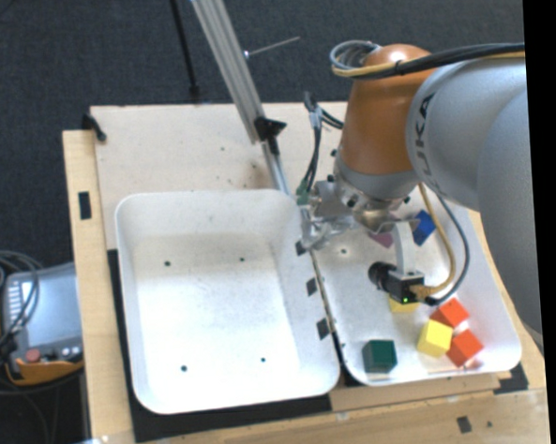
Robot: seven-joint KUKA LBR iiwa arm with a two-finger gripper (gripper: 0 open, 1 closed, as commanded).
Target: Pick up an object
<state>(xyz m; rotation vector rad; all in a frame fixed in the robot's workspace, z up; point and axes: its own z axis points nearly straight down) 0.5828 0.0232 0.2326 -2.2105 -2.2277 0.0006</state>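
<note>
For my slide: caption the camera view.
KUKA arm lowers its pincer into the right bin above coloured blocks.

We see a pale wooden worktop (160,139) standing on dark carpet; on it lies a black mat (140,424), showing along the left and front edges of the bins; the left white bin (146,215) and the right white bin (493,288) rest side by side, their rims touching; a slanted aluminium rail (236,73) rises from the worktop behind them.
</note>
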